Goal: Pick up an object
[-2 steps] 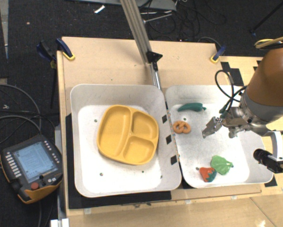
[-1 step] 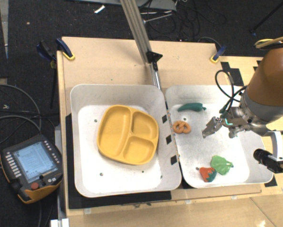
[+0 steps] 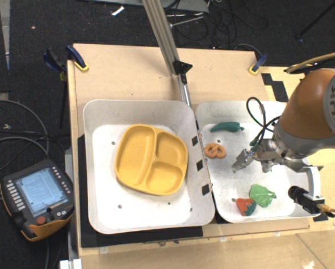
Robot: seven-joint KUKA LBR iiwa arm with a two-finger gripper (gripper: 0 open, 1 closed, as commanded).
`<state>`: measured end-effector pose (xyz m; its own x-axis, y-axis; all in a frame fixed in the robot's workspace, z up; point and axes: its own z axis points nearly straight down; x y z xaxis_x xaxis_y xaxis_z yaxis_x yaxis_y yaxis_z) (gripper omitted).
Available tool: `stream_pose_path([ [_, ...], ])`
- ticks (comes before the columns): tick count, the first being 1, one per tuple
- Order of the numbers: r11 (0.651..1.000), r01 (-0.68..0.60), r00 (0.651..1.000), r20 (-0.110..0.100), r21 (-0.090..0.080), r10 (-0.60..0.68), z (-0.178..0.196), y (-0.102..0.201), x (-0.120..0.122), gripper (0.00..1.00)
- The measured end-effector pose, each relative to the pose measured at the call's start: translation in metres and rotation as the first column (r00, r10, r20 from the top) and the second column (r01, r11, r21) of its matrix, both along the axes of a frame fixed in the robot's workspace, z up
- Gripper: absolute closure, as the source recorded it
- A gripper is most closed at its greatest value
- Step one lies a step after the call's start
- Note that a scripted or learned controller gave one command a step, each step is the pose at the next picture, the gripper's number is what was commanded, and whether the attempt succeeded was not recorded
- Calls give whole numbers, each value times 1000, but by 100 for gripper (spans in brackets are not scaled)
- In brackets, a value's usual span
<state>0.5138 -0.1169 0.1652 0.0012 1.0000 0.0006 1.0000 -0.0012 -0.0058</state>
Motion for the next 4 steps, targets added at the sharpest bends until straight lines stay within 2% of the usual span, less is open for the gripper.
stream_pose_path([
  [1, 1000, -1, 1000, -1, 1, 1, -61, 8, -2, 0],
  [2, 1000, -1, 1000, 6, 0, 1, -69, 9, -1, 0],
  [3, 1000, 0, 1000, 8, 0, 0, -59, 9, -1, 100],
  [4, 1000, -4, 1000, 10, -1, 4, -16, 12, -1, 100],
])
